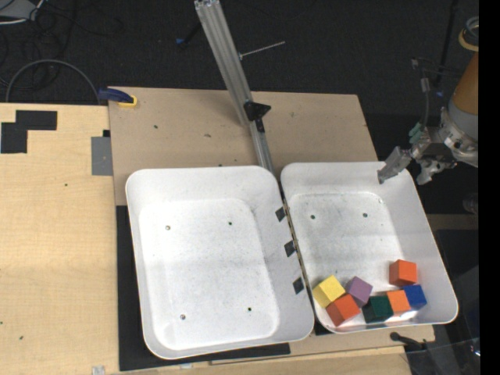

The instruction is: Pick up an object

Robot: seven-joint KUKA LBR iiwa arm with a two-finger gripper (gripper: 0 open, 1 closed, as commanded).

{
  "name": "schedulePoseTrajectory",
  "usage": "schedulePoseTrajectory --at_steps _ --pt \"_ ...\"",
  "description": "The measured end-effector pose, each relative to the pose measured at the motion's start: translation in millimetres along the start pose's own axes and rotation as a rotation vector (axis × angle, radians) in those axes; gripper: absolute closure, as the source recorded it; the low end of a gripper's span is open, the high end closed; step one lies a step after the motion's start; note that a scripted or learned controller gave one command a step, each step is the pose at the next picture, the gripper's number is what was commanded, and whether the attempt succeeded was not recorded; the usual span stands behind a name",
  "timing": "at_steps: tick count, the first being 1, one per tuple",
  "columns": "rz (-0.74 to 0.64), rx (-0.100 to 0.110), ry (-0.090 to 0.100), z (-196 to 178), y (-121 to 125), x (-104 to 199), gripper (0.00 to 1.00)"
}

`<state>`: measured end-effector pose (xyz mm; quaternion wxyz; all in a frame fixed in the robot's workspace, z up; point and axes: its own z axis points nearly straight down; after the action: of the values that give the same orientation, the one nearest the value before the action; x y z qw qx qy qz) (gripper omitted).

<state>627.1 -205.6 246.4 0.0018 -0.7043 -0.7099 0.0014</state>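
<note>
Wooden bench surface (47,233) fills the left side, pale and flat, with some dark rectangles on it at the far left. On a brown board (312,131) next to it stand two shallow white bins side by side. The left bin (156,190) is nearer to the wooden part; small dark dots mark its floor. A grey metal rail (230,73) leans from the top of the view down to the far end of the seam between the bins, with a black bracket on it.

The right bin (344,178) holds all the blocks, gathered in its near corner. From left to right: a yellow block (329,289), a red-orange block (342,309) touching it in front, a purple block (359,289) just beside them, a dark green block (378,308), an orange block (398,300), a blue block (416,296), and one more red-orange block (403,272) a little behind these.

The gripper (408,165) hangs at the far right rim of the right bin, well apart from the blocks. Its two fingers are spread, with nothing between them.
</note>
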Motion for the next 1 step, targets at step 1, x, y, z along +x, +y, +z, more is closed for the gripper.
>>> schedulePoseTrajectory --at_steps 1 --pt "-0.006 0.001 0.0 -9.8 0.3 0.2 1.0"
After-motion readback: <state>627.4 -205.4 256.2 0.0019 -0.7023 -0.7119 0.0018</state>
